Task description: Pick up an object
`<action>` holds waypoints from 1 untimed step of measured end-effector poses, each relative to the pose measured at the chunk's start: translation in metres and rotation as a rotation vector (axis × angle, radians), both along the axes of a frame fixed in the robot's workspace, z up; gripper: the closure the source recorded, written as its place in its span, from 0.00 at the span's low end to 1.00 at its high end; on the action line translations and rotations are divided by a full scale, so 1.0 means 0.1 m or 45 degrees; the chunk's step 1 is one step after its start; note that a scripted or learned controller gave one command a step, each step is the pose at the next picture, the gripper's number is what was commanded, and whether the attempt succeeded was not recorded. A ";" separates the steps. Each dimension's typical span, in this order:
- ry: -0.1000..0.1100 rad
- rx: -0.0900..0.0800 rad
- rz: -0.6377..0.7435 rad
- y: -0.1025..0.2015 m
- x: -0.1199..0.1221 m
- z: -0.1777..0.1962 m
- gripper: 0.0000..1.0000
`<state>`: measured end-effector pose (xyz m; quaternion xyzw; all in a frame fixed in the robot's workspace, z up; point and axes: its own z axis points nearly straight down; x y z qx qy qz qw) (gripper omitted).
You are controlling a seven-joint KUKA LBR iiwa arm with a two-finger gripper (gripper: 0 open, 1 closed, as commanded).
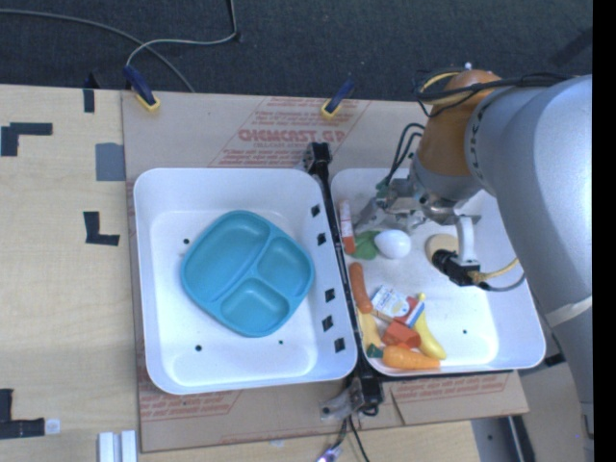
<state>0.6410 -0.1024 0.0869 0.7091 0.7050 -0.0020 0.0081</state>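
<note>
Grey arm in from right, orange band, claw [390, 221] lowered, angled left

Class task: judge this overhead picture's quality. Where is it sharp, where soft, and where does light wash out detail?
Camera view: blue tray crisp; small toys in the right bin slightly soft; white bin walls bright, nearly washed out; the arm looms large and blurred.

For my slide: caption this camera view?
Arm's gripper low over a white egg in the right bin; blue plate left.

Red print on cardboard sheet [279, 138] — upside down, not legible.
</note>
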 end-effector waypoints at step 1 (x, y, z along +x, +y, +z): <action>0.017 0.008 0.007 -0.05 0.24 -0.01 0.00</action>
